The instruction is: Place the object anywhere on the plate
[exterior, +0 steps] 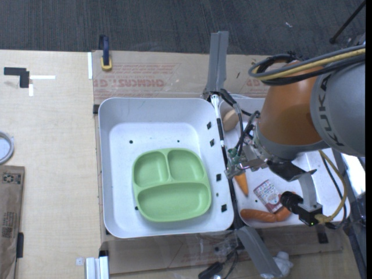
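Green three-compartment plate (171, 185) lying in the left white bin (110, 156), grey arm with orange band (290, 118) over the right bin (331, 214), pincer (237, 166) low by the divider, its state impossible to tell, orange carrot (241, 182) just beneath it, sausage (264, 215) and small red packet (268, 193) nearby.

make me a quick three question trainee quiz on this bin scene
1. True or false: the green three-compartment plastic plate lies in the left white bin.
2. Which item lies nearest the right bin's front edge? A) long orange sausage-shaped toy B) small red and white packet C) pale round object
3. Fill in: the grey arm with the orange band hangs over the ____ bin.

Key: 1 true; 2 A; 3 right
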Robot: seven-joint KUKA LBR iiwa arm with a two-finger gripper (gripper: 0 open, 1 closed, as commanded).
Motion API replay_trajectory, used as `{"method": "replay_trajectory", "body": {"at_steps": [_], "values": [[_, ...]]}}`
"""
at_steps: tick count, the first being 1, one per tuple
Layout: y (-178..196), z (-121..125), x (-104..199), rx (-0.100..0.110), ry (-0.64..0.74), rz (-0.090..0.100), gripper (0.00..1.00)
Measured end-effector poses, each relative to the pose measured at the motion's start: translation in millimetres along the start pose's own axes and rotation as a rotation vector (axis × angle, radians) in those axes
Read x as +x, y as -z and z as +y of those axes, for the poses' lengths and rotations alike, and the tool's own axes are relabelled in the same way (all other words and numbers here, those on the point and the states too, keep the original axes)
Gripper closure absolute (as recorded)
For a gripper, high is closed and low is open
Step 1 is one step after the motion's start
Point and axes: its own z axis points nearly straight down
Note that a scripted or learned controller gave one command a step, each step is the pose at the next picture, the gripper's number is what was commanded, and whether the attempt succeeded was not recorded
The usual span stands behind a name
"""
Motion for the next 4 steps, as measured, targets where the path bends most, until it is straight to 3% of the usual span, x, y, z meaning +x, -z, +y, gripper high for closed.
{"method": "replay_trajectory", "body": {"at_steps": [1, 2, 3, 4], "values": [[-4, 3, 18, 0.002, 0.065, 0.000, 1.00], [-81, 14, 64, 0.004, -0.177, 0.000, 1.00], [-23, -3, -6, 0.001, -0.336, -0.001, 1.00], [-23, 76, -75, 0.002, -0.215, -0.001, 1.00]]}}
